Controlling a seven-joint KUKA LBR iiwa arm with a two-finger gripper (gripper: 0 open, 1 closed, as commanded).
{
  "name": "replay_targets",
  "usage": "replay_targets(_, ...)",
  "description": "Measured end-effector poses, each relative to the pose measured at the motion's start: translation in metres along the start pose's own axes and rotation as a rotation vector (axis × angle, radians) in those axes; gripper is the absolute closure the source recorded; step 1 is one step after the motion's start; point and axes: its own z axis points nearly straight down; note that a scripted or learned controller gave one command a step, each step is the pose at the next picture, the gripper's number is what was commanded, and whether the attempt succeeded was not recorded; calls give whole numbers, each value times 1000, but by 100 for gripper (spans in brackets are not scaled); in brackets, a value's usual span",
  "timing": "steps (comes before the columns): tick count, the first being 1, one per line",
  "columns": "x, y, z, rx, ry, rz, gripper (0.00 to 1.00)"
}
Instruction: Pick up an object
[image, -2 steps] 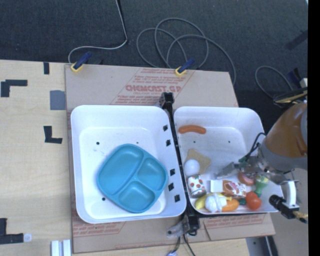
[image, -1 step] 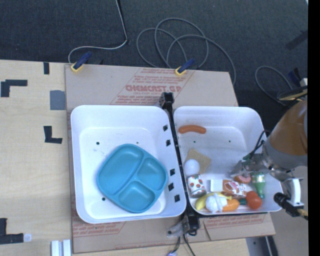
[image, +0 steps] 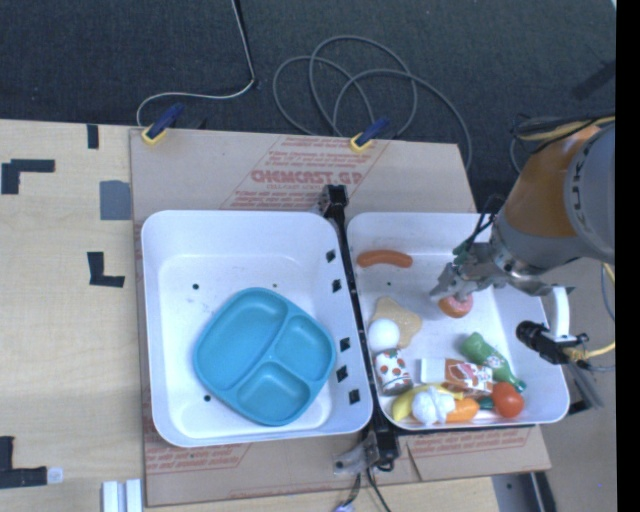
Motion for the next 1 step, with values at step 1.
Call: replay_targets(1, 70, 8, -45, 4, 2, 2, 100)
